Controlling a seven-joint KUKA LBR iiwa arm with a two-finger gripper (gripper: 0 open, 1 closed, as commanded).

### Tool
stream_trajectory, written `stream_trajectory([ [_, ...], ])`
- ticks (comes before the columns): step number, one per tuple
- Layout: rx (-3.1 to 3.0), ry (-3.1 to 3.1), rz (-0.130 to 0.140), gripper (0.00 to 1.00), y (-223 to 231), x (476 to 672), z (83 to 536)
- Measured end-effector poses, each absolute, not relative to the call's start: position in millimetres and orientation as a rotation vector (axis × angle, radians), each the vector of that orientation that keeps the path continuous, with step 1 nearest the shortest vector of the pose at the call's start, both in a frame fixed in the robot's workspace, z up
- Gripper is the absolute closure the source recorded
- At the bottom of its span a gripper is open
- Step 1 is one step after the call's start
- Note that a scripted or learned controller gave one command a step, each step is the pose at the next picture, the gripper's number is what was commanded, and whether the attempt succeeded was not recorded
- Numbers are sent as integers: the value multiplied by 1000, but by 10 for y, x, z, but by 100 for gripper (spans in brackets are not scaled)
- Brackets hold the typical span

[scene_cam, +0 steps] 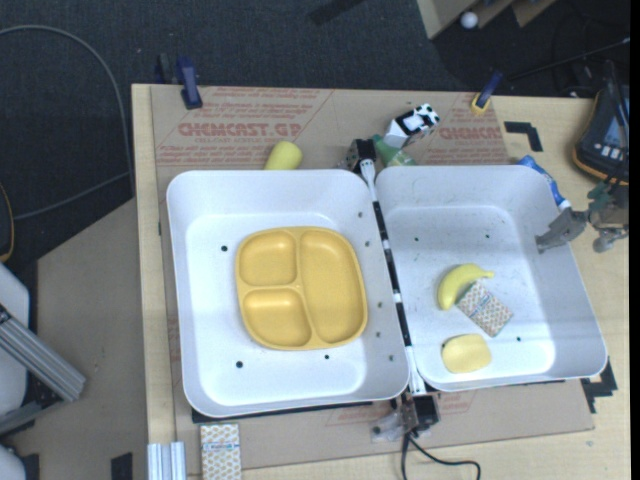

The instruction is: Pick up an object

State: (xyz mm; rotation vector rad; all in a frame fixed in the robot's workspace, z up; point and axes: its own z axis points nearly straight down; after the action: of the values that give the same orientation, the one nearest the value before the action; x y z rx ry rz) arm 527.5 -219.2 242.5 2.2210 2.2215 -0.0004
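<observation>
One yellow divided plate (300,288) in left bin (200,218), right bin (560,298) — banana (460,282), lemon (466,353), patterned block (487,310), hand (570,226) unclear

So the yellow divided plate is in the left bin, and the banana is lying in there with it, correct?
Not quite. The yellow divided plate does sit in the left bin, but the banana lies in the right bin, next to a small patterned packet and a pale yellow lump. The camera view shows this plainly.
</observation>
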Motion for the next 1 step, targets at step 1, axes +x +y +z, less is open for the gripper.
stream_trajectory([
  [1, 2221, 2224, -1, 0, -1427, 5265, 1501],
])
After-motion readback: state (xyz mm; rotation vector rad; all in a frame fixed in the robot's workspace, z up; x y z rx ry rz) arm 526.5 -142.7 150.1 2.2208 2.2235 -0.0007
